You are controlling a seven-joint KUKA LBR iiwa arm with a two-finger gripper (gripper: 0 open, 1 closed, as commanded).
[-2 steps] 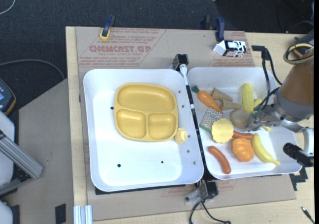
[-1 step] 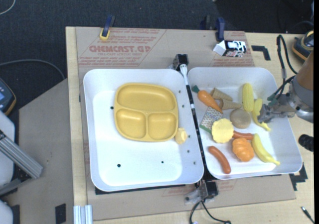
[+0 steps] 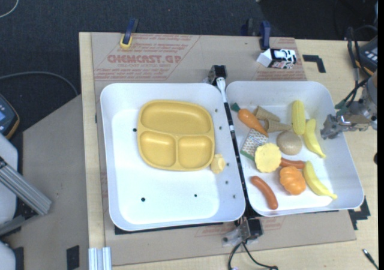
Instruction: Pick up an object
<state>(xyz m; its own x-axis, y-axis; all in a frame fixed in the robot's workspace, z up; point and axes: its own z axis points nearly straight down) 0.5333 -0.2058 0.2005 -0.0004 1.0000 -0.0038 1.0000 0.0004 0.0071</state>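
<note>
The right bin [image 3: 350,174] holds several toy foods: a carrot [image 3: 252,120], a corn cob [image 3: 298,117], two bananas [image 3: 312,137] [image 3: 317,180], a brown potato [image 3: 289,141], a round yellow slice [image 3: 267,158], an orange fruit [image 3: 292,180] and a red sausage [image 3: 264,192]. My gripper [image 3: 333,126] hangs over that bin's right side, just right of the upper banana and apart from it. I see nothing held in it.
The left bin [image 3: 108,143] holds a yellow divided plate [image 3: 176,134] and a small pale yellow piece [image 3: 218,164] by its right wall. Clamps [image 3: 126,39] and a black-and-white tag [image 3: 279,57] sit on the cardboard at the back. Cables run along the right.
</note>
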